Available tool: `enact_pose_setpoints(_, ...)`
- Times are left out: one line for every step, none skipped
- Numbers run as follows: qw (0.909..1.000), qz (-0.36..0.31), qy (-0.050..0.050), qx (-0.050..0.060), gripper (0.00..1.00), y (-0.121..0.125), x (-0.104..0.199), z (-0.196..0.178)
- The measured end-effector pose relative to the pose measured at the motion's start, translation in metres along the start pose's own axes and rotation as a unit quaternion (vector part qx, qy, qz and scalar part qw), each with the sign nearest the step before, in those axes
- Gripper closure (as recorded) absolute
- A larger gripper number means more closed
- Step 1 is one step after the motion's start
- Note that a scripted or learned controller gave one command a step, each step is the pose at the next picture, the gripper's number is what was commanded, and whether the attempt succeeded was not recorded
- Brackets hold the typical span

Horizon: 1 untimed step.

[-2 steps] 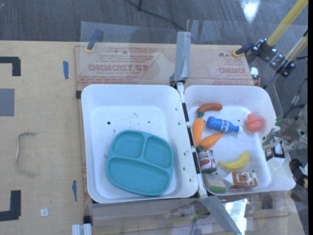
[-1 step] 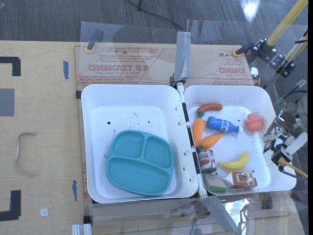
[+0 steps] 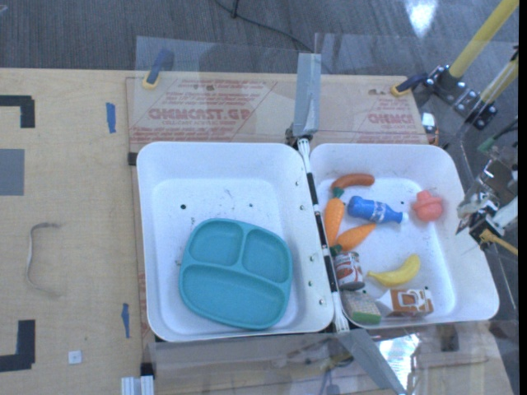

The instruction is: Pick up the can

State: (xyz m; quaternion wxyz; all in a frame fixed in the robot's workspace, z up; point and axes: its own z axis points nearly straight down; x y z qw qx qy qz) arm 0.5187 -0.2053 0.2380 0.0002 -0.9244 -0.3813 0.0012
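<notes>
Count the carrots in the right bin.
2. One carrot stands nearly upright by the divider, left of the blue bottle. The other carrot lies slanted just below it, above the can.

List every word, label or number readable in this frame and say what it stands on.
"CHEMCAST GP", red print on the clear acrylic sheet behind the left white bin; letters partly faint.
Red print of the same style on the clear sheet behind the right white bin: cut off, unreadable.
Label on the small red-and-white can: too small.
Orange-and-white carton: blurred.
</notes>
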Motion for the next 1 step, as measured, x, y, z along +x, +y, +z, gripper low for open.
enact_pose_setpoints(0.9969, 0.078, 0.0, 0.002, 1.0, -0.0215, 0.0527, 0.0172)
